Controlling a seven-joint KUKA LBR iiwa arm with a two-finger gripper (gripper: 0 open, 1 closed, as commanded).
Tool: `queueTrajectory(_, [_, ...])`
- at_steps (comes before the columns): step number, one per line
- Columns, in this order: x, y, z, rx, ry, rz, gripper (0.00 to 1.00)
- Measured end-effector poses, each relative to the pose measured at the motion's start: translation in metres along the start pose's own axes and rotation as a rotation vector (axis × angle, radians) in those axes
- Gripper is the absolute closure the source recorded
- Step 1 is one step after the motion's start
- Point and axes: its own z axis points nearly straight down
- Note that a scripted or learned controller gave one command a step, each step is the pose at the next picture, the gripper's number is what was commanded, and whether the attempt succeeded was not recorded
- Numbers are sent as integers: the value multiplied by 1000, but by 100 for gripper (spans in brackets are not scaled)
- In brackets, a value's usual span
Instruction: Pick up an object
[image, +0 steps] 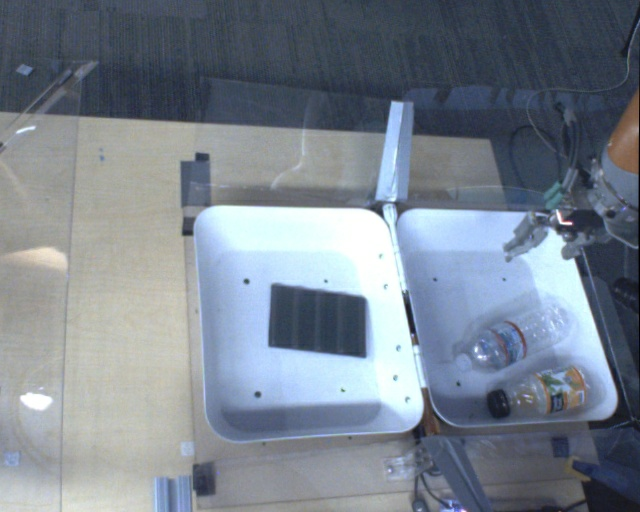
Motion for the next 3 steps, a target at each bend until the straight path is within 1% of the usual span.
queueTrajectory(1, [-28,-44,144,-18,-2,52,0])
queueTrajectory(2, [-15,-52,191,-21,-6,-89,0])
queueTrajectory(3, [-53,-66,190,-30,1,-8,0])
